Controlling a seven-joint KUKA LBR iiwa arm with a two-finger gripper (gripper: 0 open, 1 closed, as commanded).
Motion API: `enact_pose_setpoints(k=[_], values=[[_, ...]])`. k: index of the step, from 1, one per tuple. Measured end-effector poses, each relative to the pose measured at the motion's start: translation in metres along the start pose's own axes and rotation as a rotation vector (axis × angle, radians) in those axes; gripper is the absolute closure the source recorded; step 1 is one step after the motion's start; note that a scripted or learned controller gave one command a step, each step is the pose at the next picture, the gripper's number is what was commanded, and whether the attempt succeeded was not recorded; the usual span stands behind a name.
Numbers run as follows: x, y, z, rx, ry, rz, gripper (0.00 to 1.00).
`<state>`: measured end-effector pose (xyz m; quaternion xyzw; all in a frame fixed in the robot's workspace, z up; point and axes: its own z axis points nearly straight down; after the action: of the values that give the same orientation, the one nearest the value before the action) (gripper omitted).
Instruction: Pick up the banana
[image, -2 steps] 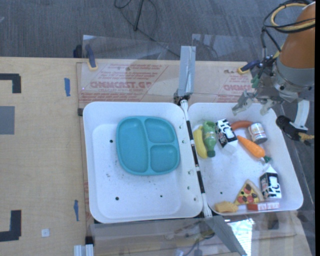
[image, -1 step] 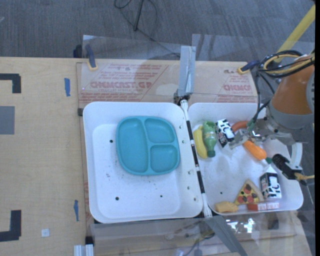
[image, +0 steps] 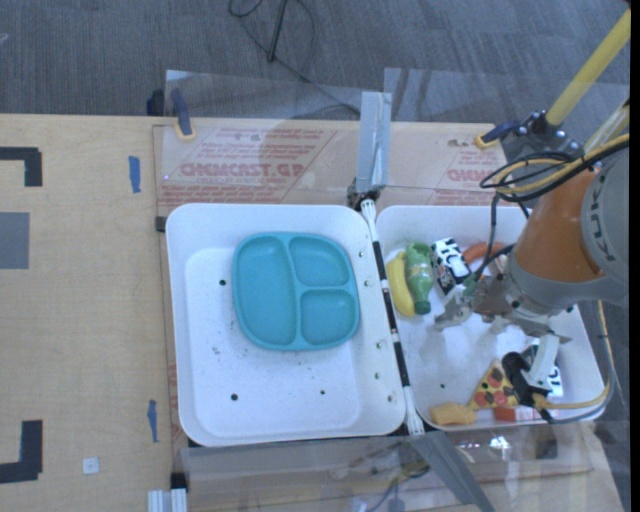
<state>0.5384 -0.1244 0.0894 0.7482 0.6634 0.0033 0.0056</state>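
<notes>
Grey metal pincer (image: 452, 314) sits low in the right bin (image: 580, 392), and honestly you can't tell how it's set from this angle, though nothing looks caught in it. Just beside it to the left is a green bottle-shaped toy (image: 419, 277), and touching that on the far side is the banana (image: 399, 284), lying along the bin's left wall. So you're at the approach step, I reckon, not a grab yet. Next you'd want to shift left past the green toy and come down over the banana's middle.
</notes>
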Motion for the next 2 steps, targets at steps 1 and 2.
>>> enact_pose_setpoints(k=[1, 2], values=[[0.026, -0.021, -0.001, 0.0, -0.001, -0.343, 0.0], [0.016, 0.0, 0.0, 0.0, 0.0, -0.852, 0.0]])
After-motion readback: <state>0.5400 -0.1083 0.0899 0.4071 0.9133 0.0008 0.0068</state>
